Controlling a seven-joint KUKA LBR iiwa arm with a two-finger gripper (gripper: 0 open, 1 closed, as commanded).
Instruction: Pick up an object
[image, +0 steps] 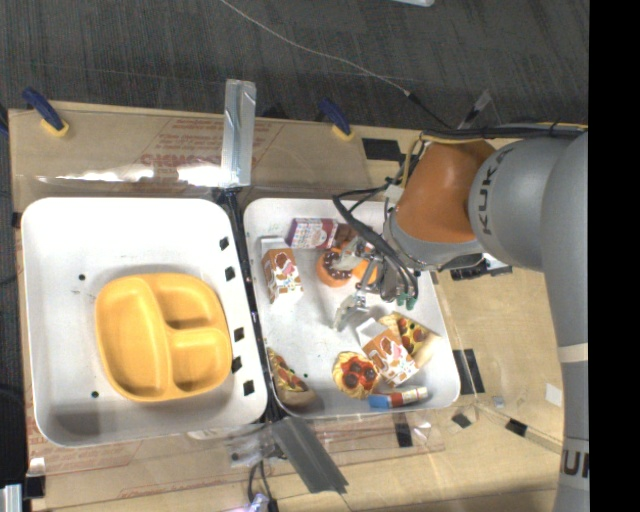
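Two white bins sit on the bench, and over the right bin (300, 345) the gripper (352, 312) hangs with fingers apart and unloaded, a snack packet (390, 355) just beside them.

My pincer (350, 312) hangs in the right bin (300, 345) at its centre. A box (310, 233) lies at twelve o'clock from it, a carton (282, 274) at ten, a marker (398, 398) at five. The divided tray (162, 335) sits in the left bin (60, 240).
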